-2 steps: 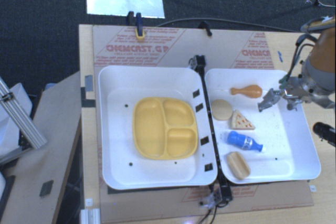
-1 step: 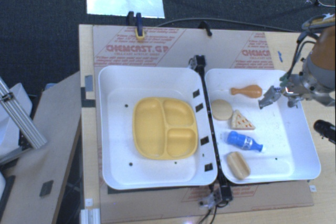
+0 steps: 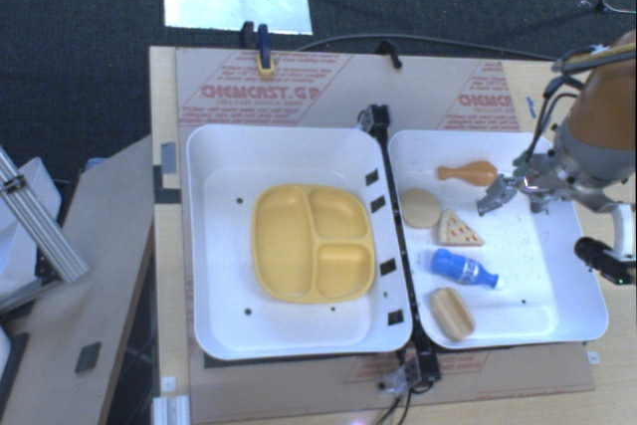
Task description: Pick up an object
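Note:
My gripper [image 3: 513,202] hovers over the right bin [image 3: 567,314], in its upper middle, open with nothing between its fingers. Its left fingertip [image 3: 488,203] sits just right of and below an orange toy drumstick [image 3: 468,173]. A pizza-slice toy [image 3: 459,230] lies a little below and left of that fingertip. A tan round disc [image 3: 420,208] rests by the bin's left wall. Lower down lie a blue bottle [image 3: 464,268] and a hot-dog bun toy [image 3: 452,313].
A yellow divided plate [image 3: 314,242] lies in the left bin [image 3: 219,174]. A black divider with clips [image 3: 388,214] runs between the bins. The arm's orange band [image 3: 602,109] and a black part [image 3: 602,259] overhang the right bin's right side.

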You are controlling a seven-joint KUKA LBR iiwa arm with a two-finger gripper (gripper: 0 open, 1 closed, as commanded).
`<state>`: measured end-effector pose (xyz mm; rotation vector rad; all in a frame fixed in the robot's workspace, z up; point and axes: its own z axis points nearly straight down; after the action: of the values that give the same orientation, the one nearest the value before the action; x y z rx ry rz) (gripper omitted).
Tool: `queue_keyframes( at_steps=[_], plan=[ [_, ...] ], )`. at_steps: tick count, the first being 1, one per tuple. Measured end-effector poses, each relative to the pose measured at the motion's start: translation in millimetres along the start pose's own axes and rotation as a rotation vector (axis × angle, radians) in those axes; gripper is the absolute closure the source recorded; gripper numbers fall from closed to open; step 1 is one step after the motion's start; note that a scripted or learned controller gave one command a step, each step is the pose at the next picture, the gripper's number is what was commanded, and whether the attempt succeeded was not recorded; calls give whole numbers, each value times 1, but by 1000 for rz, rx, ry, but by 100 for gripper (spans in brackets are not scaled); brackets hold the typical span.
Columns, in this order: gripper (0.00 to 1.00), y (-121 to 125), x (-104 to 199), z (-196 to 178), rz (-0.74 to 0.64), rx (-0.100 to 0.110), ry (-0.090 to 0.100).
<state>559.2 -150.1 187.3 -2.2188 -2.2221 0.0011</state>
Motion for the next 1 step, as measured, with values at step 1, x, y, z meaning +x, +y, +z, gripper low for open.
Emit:
queue_keyframes(
  at_steps=[1],
  plan=[
    [0, 4, -3, 61, 0, 2, 0]
  ],
)
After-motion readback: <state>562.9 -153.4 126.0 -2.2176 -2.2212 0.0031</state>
